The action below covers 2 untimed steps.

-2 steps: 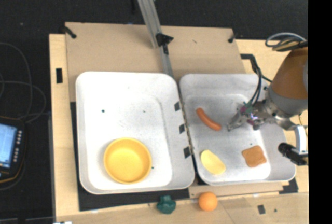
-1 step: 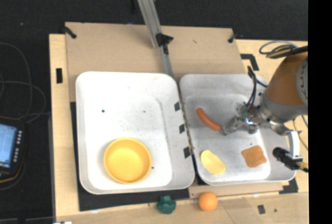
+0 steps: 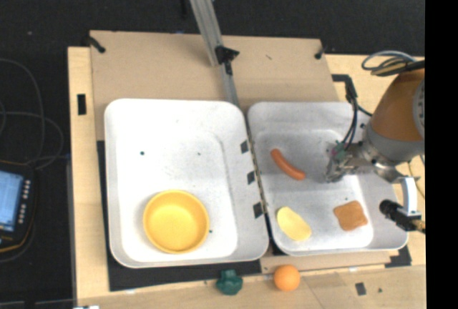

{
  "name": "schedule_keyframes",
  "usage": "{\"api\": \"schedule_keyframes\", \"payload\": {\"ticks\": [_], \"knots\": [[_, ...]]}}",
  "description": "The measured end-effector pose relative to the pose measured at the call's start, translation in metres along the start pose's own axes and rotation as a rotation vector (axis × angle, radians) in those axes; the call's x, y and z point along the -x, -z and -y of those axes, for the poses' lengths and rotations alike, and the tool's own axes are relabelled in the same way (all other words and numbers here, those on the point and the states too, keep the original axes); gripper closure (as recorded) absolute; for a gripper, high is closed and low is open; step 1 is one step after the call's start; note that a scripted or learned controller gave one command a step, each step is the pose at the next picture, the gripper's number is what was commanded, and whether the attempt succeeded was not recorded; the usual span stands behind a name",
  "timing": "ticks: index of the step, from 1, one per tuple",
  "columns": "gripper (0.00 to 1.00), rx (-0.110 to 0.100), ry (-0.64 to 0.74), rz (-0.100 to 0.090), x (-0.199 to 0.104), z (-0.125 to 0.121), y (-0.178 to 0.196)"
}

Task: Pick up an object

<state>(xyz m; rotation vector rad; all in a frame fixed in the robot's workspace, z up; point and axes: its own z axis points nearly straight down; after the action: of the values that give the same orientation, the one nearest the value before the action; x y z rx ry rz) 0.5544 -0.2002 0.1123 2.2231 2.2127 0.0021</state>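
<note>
In the right bin (image 3: 300,118) lie an orange-red sausage (image 3: 287,164), a pale yellow piece (image 3: 293,223) near the front rim, and a brown toast-like square (image 3: 350,215) at the front right. My gripper (image 3: 335,170) hangs low over the right side of this bin, between the sausage and the brown square, a little right of the sausage. Nothing shows between its fingers. A yellow bowl (image 3: 176,220) sits in the front of the left bin (image 3: 172,129).
An orange ball (image 3: 286,277) and a small green object (image 3: 229,282) lie on the bench in front of the bins. A grey metal post (image 3: 204,7) slants up behind the bins. A screen device (image 3: 13,204) sits at far left.
</note>
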Motion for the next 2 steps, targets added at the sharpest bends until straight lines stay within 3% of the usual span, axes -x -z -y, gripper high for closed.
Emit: {"api": "schedule_keyframes", "payload": {"ticks": [2], "knots": [[1.0,0.004,0.007,0.001,0.002,0.006,0.111]]}}
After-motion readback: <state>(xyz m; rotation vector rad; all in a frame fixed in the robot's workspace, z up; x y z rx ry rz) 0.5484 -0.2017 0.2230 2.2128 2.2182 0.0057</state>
